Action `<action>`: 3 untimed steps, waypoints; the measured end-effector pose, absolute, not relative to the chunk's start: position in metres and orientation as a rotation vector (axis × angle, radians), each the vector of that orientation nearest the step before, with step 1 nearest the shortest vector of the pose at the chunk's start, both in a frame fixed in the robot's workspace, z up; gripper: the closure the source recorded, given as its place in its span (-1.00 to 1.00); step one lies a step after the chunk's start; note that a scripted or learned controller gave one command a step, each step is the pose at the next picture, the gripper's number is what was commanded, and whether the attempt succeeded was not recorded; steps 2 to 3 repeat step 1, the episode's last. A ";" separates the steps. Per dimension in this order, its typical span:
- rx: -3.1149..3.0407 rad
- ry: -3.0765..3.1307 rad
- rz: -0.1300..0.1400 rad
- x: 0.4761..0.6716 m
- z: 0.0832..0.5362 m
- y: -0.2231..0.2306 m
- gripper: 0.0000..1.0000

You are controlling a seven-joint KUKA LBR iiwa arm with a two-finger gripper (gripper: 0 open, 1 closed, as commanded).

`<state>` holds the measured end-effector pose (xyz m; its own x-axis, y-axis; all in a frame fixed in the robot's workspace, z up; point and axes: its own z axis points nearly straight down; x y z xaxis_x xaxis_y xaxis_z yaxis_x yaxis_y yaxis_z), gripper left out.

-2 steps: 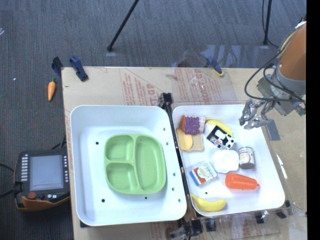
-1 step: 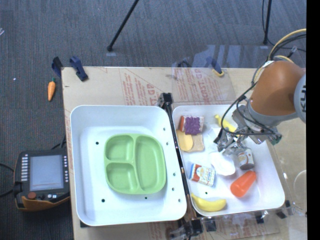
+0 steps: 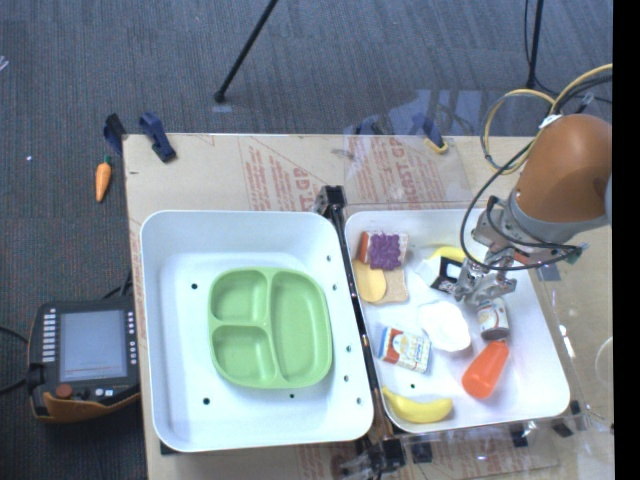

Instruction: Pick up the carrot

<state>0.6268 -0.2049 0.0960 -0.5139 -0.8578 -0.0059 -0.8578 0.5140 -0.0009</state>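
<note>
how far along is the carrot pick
Done: nothing yet. The carrot lies on the floor of the right bin, apart from the gripper. In hand: the gripper hangs low by the small can, just short of the carrot. Left: reach it, grip and lift.

Both bins (image 3: 160,268) appear as smooth, glossy white plastic. The divided plate (image 3: 270,326) is matt pale-green plastic. The bench top (image 3: 250,173) looks like brown printed cardboard, flat and matt. The floor (image 3: 120,38) is rough, ribbed grey carpet. The carrot (image 3: 485,369) and the banana (image 3: 417,406) have a smooth plastic sheen. The arm's orange band (image 3: 565,168) is smooth with a satin finish.
</note>
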 end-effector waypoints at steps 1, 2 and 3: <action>-1.545 2.729 0.004 0.627 0.096 -0.205 -1.00; -1.545 2.729 0.004 0.627 0.096 -0.205 -1.00; -1.545 2.729 0.004 0.627 0.096 -0.205 -1.00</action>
